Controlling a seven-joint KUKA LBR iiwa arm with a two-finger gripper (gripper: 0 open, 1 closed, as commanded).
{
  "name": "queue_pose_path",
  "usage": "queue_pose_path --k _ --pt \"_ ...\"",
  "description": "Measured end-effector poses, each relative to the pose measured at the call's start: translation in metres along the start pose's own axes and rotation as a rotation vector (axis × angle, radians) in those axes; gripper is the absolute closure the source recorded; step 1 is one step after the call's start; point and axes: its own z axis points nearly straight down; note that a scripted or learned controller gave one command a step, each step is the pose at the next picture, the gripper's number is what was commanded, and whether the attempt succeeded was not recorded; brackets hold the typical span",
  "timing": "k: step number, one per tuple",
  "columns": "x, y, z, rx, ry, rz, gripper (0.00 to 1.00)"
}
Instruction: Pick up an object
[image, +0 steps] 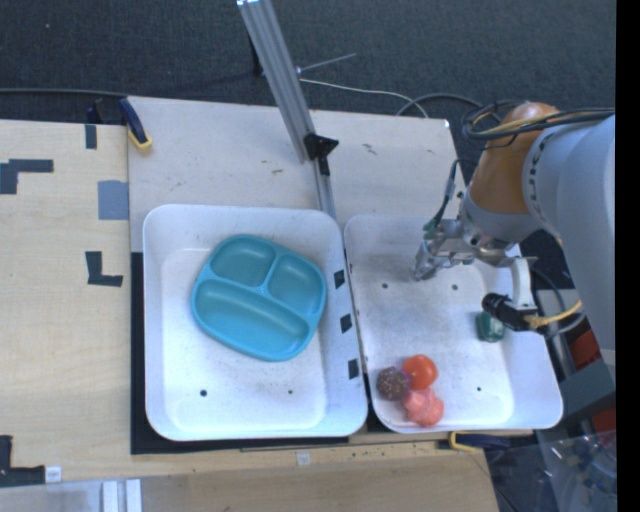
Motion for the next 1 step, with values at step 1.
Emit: queue_pose_path --k 1 --pt "-0.0038 0.0053 -0.062 -0.008 -0.001 0.003 1.0"
